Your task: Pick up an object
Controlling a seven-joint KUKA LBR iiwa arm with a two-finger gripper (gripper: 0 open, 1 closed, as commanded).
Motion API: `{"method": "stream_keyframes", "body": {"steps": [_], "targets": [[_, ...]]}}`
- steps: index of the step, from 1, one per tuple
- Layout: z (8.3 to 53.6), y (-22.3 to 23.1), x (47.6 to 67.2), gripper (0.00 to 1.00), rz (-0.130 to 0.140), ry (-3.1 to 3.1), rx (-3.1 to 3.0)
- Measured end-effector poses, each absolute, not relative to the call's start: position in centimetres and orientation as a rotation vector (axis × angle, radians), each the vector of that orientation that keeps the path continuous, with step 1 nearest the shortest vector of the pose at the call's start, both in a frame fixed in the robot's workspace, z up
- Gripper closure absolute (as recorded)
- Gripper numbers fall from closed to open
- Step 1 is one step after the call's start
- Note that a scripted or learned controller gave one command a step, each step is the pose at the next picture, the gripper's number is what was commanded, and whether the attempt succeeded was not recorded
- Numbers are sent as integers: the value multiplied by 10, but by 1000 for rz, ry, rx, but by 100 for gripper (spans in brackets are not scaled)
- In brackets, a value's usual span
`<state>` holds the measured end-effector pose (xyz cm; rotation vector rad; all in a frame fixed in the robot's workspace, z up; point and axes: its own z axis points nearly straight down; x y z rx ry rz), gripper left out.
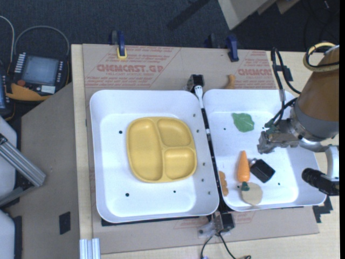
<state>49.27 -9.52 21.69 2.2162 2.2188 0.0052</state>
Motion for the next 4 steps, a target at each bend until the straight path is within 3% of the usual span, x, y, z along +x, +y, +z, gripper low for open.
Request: {"method": "stream_keyframes", "body": {"steps": [1,3,4], "targets": [[232,-95,494,100,2,2220,2218],[237,-6,567,100,5,2227,2213],[226,34,593,100,3,2226,2215]]}}
